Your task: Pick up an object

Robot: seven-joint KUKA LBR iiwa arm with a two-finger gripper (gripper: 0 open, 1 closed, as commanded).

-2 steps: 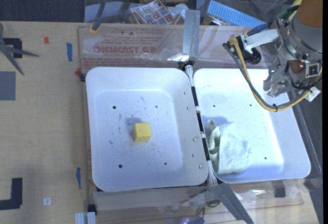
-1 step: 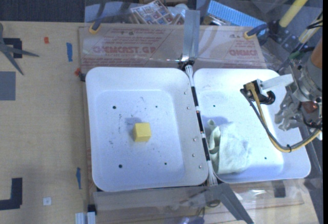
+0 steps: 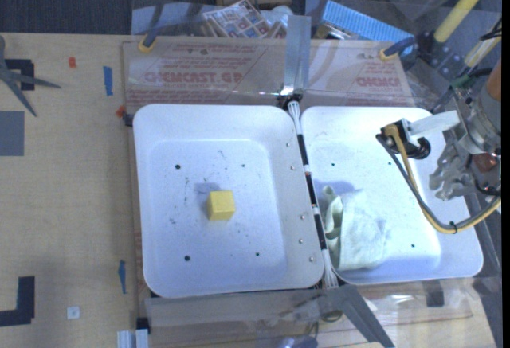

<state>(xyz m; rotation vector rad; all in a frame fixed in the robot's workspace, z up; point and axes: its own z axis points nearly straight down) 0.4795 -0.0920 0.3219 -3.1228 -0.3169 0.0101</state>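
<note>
A small yellow cube [image 3: 221,205] lies near the middle of the left white bin [image 3: 159,139]. A crumpled white cloth [image 3: 356,232] rests against the left wall of the right bin [image 3: 358,127], toward its front. My gripper [image 3: 453,178] hangs over the right side of the right bin, well to the right of the cloth and apart from it. Nothing shows in its grasp. A yellow and black cable [image 3: 418,187] loops from the arm down across that bin.
A clear plastic panel [image 3: 239,72] with red lettering stands behind both bins. The wooden bench [image 3: 64,179] stretches to the left, with blue tape marks and black fittings. Boxes and clutter sit beyond the back edge.
</note>
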